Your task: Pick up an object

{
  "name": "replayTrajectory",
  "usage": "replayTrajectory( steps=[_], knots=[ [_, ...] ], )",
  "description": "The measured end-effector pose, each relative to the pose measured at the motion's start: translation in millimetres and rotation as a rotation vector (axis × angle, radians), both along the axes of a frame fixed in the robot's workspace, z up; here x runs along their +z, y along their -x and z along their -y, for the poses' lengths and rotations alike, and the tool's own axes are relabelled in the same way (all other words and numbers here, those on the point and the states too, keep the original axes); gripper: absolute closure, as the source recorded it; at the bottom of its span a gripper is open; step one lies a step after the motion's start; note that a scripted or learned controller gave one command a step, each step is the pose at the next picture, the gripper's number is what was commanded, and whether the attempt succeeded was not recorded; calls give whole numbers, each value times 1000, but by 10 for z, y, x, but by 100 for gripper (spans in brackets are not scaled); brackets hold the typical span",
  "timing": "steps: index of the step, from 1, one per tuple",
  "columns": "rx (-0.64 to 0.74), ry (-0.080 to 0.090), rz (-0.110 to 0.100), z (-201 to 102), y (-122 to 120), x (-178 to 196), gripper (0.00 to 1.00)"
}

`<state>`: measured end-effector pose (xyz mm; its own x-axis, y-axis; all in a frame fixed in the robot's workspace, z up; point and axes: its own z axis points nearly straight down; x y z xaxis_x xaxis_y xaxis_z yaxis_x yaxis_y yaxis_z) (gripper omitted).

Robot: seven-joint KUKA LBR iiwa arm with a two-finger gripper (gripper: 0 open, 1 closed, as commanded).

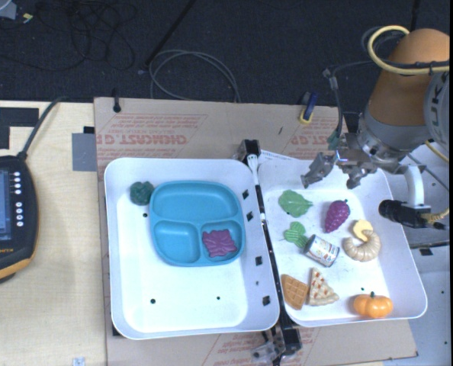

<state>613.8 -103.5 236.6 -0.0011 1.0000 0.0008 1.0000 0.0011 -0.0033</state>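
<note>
Above right bin far edge | gripper open, empty | just above purple grapes

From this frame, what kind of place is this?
Probably a robotics lab bench: a KUKA arm over two white bins of toy food, a teach pendant at left, loose cables behind.

Both bins look like smooth, slightly glossy white plastic. The blue tray is matt plastic. The can at lower right shows shiny metal ends. The board under the bins is matt brown cardboard. The gripper is dull grey metal.
</note>
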Motion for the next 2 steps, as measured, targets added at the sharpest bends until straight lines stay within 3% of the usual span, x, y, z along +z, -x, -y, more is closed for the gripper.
replayTrajectory(
  steps=[1, 2],
  knots=[
    [-6, 2, -6, 793, -115, -1001, 0],
    [0, 0, -4, 834, -133, -1526, 0]
  ],
)
